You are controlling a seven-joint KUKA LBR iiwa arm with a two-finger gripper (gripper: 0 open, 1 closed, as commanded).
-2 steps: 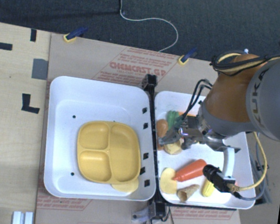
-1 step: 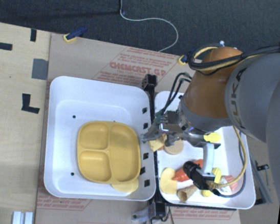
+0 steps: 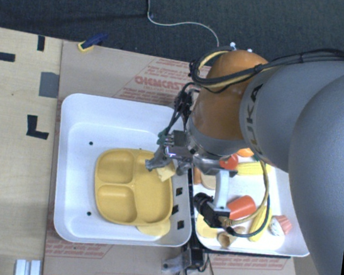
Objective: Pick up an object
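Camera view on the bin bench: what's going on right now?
The KUKA arm reaches in from the right, its gripper low over the left bin, at the upper right edge of a yellow divided tray. Nothing is visibly between the fingers. The right bin holds small items, including an orange piece.

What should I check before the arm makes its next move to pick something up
1. Hand over a bin: ok, it sits above the right edge of the left bin.
2. Object near the hand: ok, the yellow divided tray lies just beside it.
3. Object held between the fingers: cannot tell, the wrist hides them.
4. Right bin contents visible: not ok, the arm covers most of it; an orange piece shows.
5. Cable free of objects: cannot tell.
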